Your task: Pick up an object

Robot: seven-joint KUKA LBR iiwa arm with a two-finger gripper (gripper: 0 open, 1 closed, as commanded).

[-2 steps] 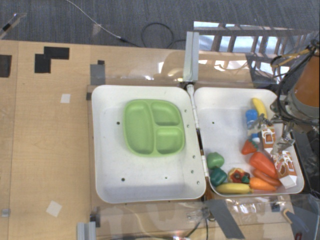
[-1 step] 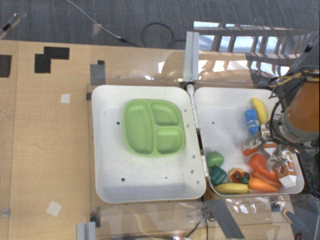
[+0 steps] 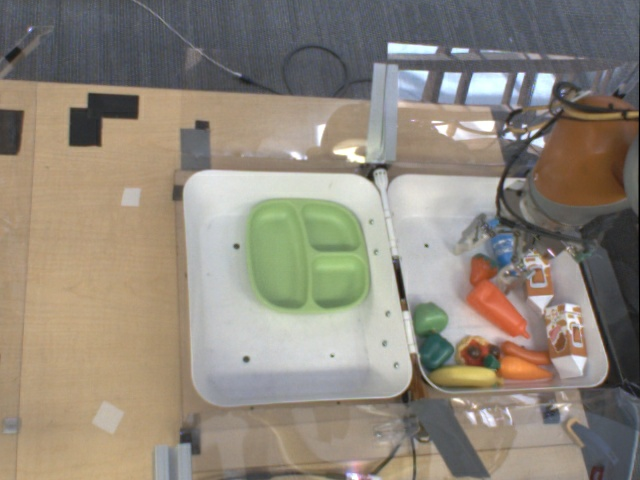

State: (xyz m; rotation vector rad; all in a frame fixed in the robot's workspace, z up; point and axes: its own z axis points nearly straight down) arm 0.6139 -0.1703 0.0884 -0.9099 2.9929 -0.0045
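Metal pincer (image 3: 497, 240), grip unclear, above glossy tapered orange carrot (image 3: 497, 308).

Toy foods (image 3: 497, 308) lie heaped in right bin (image 3: 440, 208).

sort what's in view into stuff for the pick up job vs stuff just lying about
For the job: gripper; toy carrot; yellow banana; green pepper; small cartons; right bin.

Lying about: green divided plate; left bin; cable.
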